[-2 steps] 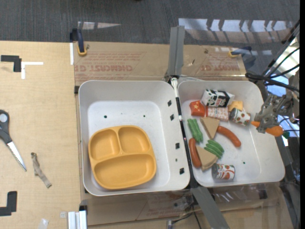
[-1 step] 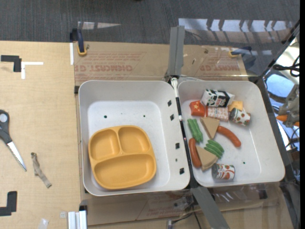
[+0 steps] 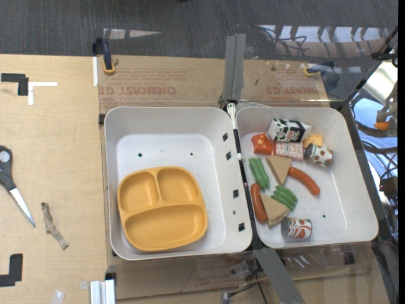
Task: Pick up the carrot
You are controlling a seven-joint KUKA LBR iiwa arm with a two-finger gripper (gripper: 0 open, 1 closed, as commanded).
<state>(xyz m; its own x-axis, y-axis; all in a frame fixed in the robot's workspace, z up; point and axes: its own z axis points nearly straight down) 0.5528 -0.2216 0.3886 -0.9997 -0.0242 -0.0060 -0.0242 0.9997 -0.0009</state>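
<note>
— Where's the carrot (image 3: 304,180)?
— In the right bin (image 3: 354,189), lying flat just beside the bread wedge (image 3: 279,168). Its far side is free, so it looks grabbable. It is well apart from the arm (image 3: 385,94).
— Is the pincer open or closed?
— I cannot tell.

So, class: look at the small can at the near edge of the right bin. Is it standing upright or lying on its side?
On its side. The can lies in the right bin, its printed wall facing up and its length running across the floor.
</note>
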